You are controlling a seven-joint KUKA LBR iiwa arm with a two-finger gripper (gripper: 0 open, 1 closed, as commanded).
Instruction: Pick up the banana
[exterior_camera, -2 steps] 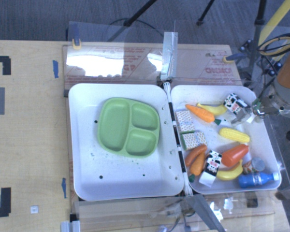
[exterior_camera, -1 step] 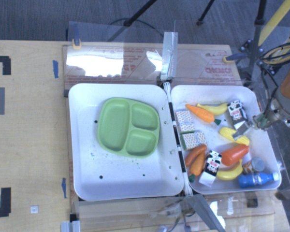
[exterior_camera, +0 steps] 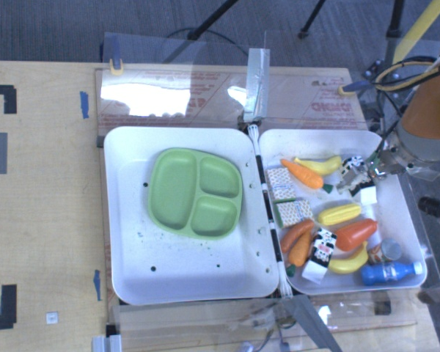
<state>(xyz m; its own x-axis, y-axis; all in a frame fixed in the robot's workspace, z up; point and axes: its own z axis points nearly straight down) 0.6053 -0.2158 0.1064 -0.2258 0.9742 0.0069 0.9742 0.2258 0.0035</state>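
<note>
A: Left bin (exterior_camera: 125, 270): one green tray (exterior_camera: 196, 193) with three compartments, lying about mid-bin. Nothing sits in the compartments.

B: Right bin (exterior_camera: 414, 218)?

A: Crowded. Banana (exterior_camera: 321, 165) near the back, an orange carrot (exterior_camera: 302, 173) lying across its left end. Two small patterned boxes (exterior_camera: 280, 181) along the left wall. A yellow corn-like piece (exterior_camera: 339, 214) in the middle. Below it a red pepper (exterior_camera: 354, 232), and a second banana (exterior_camera: 349, 262) curving along the front. Two more carrots (exterior_camera: 298, 240) at front left, a black-and-white carton (exterior_camera: 321, 249) just beside them. A blue bottle (exterior_camera: 387, 273) lies on its side in the front right corner, a small can (exterior_camera: 389, 251) just behind it.

B: The hand?

A: The hand (exterior_camera: 361, 173) is low over the back right of that bin, just right of the back banana's tip; the arm (exterior_camera: 425, 123) comes in from the right. Nothing visible between the fingers. How far they are spread I cannot tell; too small and cluttered there.

B: Both bananas lying in the bin, then.

A: Yes.
</note>
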